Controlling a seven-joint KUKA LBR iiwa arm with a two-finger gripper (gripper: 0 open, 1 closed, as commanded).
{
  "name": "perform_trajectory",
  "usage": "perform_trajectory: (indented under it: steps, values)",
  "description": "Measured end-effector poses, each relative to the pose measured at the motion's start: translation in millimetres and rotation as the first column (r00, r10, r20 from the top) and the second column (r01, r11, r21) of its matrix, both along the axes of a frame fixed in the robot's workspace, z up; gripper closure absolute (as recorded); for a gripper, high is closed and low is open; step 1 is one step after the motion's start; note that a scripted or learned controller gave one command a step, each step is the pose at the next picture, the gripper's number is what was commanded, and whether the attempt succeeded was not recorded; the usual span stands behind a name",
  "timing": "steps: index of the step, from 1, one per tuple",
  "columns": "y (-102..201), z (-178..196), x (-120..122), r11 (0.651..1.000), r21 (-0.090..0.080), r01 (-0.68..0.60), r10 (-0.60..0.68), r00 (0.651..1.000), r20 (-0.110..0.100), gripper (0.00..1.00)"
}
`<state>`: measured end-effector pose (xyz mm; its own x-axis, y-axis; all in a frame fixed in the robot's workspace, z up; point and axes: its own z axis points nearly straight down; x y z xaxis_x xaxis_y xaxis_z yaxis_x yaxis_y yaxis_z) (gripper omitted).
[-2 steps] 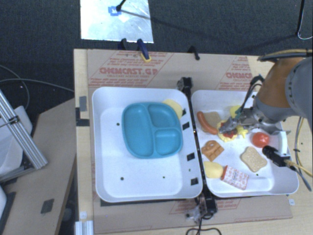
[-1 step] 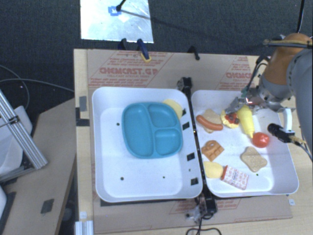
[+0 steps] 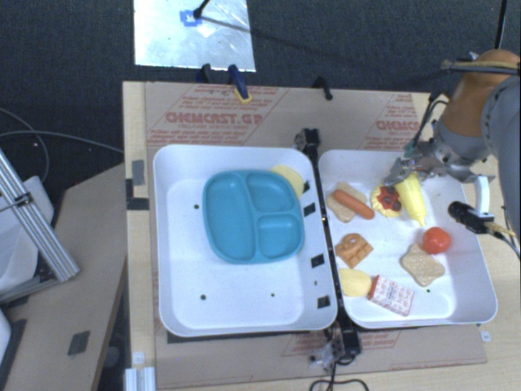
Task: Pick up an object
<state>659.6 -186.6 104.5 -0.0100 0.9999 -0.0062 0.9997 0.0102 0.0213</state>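
Note:
My gripper (image 3: pixel 401 172) is low in the back of the right bin (image 3: pixel 482 293), at the end of the grey arm with the orange band (image 3: pixel 480 96). It hangs just above and behind a red and yellow toy (image 3: pixel 386 200) and the top end of a yellow banana-like piece (image 3: pixel 413 199). Nothing visibly sits in its grasp. Left of these lies a hot dog (image 3: pixel 352 203). A red tomato (image 3: pixel 436 239), a bread slice (image 3: pixel 422 265), a brown waffle piece (image 3: pixel 353 249), a pale yellow lump (image 3: pixel 355 282) and a red-and-white packet (image 3: pixel 392 295) lie nearer the front.
The left bin (image 3: pixel 187 300) holds a blue divided plate (image 3: pixel 251 217) with a yellow object (image 3: pixel 288 177) at its back right corner. A black divider with clips (image 3: pixel 321 218) separates the bins. A black part on a cable (image 3: pixel 467 215) juts in at the right bin's right side.

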Motion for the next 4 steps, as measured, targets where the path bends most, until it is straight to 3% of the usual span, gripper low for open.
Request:
perform_trajectory:
  steps: [1, 2, 3, 4]
  values:
    - [65, -19, 11, 1.0, 0.006, 0.0, 0.0, 1.0, -0.015, 1.0]
    - [120, 87, 11, 1.0, 0.007, 0.001, 0.0, 1.0, -0.011, 1.0]
    - [191, 80, 9, 1.0, 0.008, 0.0, 0.0, 1.0, -0.019, 1.0]
    - [231, 111, -36, 1.0, 0.009, 0.001, -0.001, 1.0, -0.019, 1.0]
